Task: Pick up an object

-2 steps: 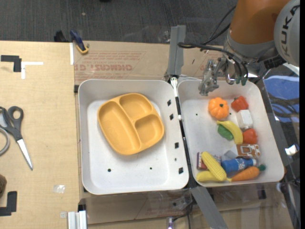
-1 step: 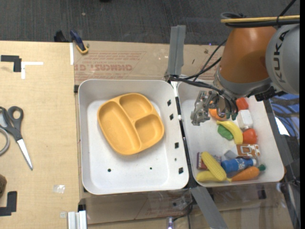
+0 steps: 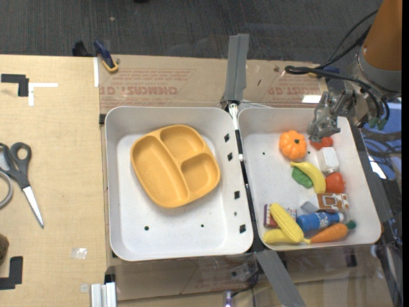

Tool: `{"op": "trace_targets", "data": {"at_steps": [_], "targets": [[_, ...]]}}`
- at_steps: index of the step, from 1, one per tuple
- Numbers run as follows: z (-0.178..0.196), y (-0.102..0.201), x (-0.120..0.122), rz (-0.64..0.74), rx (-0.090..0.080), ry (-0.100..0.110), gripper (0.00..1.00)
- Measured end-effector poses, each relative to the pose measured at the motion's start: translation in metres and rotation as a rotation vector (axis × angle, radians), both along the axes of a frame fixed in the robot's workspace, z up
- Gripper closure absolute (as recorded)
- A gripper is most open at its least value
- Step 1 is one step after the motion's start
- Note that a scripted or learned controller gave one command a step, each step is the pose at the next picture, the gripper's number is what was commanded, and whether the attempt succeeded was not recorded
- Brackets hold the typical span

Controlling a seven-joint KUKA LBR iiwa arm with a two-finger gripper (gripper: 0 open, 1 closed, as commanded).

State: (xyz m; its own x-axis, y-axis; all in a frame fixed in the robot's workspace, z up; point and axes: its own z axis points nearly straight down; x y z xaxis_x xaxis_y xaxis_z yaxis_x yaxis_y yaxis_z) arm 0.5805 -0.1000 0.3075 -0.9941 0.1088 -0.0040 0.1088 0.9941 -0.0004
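Note:
My gripper [image 3: 323, 130] hangs over the far part of the right bin [image 3: 268, 165], just right of an orange toy pumpkin [image 3: 294, 144] and above a small red piece [image 3: 323, 143] and a white block [image 3: 329, 159]. Nothing shows held in it. Further forward lie a banana [image 3: 312, 173], a green pepper [image 3: 301, 177] and a red tomato [image 3: 334, 182]. At the bin's near edge sit a corn cob [image 3: 285, 221], a blue bottle [image 3: 317, 221], a carrot [image 3: 330, 233] and a small carton [image 3: 333, 202].
The left bin [image 3: 121, 222] holds a yellow divided plate [image 3: 176, 165]. Scissors [image 3: 22, 178] lie on the wooden bench at far left. A blue and yellow clamp [image 3: 105, 56] sits behind the left bin. Cables [image 3: 339, 53] trail near the arm.

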Motion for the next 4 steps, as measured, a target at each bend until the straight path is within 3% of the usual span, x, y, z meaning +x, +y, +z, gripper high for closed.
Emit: {"op": "trace_targets", "data": {"at_steps": [1, 2, 3, 4], "targets": [[0.0, 0.0, 0.0, 0.0, 0.0, 0.0, 0.0], [-0.198, -0.02, 0.009, -0.058, 0.0, 0.001, 0.0], [-0.213, 0.003, 0.04, -0.22, 0.001, -0.003, 0.0], [-0.202, 0.003, 0.042, -0.217, -0.001, -0.009, 1.0]]}}
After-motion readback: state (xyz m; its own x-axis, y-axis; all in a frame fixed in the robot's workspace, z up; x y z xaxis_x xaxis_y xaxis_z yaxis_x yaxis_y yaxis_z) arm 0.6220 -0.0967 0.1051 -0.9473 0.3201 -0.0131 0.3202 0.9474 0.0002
